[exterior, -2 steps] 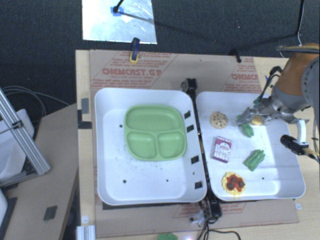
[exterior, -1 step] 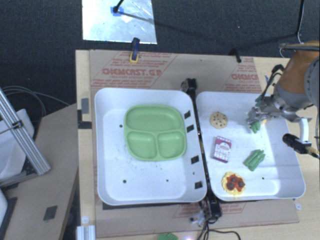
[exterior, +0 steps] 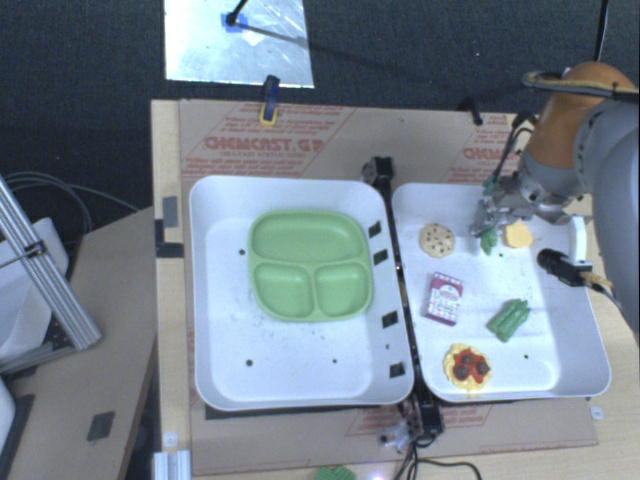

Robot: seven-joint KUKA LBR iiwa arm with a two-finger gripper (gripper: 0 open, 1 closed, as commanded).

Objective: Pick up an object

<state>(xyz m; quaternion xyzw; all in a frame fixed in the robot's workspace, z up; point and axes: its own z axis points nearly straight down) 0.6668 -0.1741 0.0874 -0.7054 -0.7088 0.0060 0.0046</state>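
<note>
Bench, right bin | pincer low beside cookie | grip state unreadable | green piece at tips

From my console the light looks even and bright, washing out the white bins left of the gripper. The foil sheet far up-left glares. Shadows are soft; detail is slightly grainy.

Green divided plate in left bin; cookie, pizza slice in right bin.
</note>
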